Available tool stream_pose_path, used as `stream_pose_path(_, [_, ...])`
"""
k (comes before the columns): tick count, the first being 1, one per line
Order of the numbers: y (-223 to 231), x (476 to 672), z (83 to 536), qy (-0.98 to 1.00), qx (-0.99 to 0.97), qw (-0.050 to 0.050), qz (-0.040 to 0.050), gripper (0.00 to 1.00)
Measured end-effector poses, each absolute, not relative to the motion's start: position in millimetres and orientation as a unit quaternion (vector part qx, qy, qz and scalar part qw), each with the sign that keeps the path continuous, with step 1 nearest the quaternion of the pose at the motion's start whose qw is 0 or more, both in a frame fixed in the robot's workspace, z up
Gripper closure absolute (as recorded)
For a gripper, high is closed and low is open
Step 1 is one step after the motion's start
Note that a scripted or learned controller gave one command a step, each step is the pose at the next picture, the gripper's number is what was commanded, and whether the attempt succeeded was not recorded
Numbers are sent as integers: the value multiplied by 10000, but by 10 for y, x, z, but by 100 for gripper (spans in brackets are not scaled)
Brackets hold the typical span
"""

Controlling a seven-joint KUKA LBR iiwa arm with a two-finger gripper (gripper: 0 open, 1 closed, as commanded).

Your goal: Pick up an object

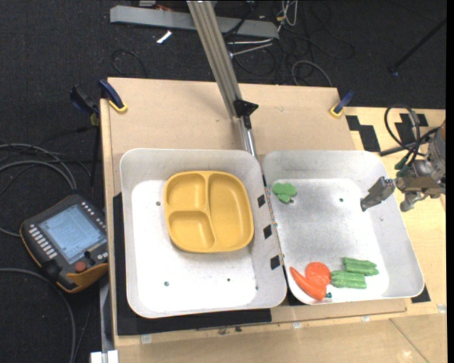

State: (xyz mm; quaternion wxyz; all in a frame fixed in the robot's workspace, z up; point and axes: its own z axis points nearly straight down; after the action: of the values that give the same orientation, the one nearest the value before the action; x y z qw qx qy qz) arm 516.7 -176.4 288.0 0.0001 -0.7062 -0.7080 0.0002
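Nearest the lens, left to right: yellow divided plate in left bin; right bin holding orange-red toy, green pods, green piece. Gripper above that bin's right rim, fingers spread, holding nothing.

On your left, beside the bench, a teach pendant lies on the dark floor, screen lit, with black cables looping around it. The wooden bench top carries two blue-and-yellow clamps, one at its far left corner and one at its far right corner. A slanted metal post rises from the far side, between the two white bins, and meets a grey bar lying on the floor. More cables coil on the carpet behind the bench.
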Motion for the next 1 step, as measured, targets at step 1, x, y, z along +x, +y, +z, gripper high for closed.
stream_pose_path(1, [-1765,5167,2881,-7075,-7067,-2,0,0])
